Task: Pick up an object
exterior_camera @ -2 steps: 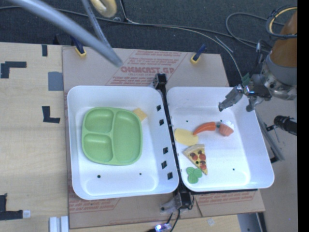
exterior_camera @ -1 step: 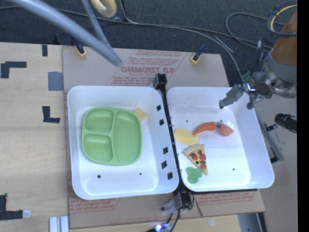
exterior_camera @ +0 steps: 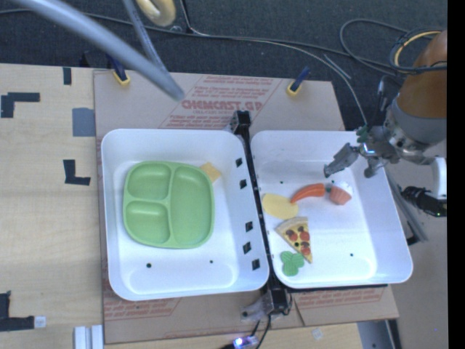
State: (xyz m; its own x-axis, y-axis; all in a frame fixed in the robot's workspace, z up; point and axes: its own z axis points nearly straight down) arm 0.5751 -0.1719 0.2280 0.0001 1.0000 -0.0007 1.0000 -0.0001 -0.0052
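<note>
The likeliest pick is the orange carrot-shaped toy [exterior_camera: 314, 191], lying on its side in the middle of the right bin [exterior_camera: 378, 253], its tip pointing left and its thicker, paler end to the right. Just nearer and to its left lie a yellow slice [exterior_camera: 277, 206], then a pizza slice toy [exterior_camera: 298, 238] and a small green piece [exterior_camera: 291, 264] near the bin's near wall. The gripper [exterior_camera: 357, 162] hangs above the far right part of this bin, empty, its two fingers spread apart, one reaching left toward the carrot and the other hanging to its right. To do the step well, I judge it should move a little left and nearer, turn so the fingers straddle the carrot across its narrow width, descend to the floor, and close at mid-body, clear of the yellow slice. The left bin [exterior_camera: 167, 282] holds a green divided plate [exterior_camera: 168, 203].
</note>
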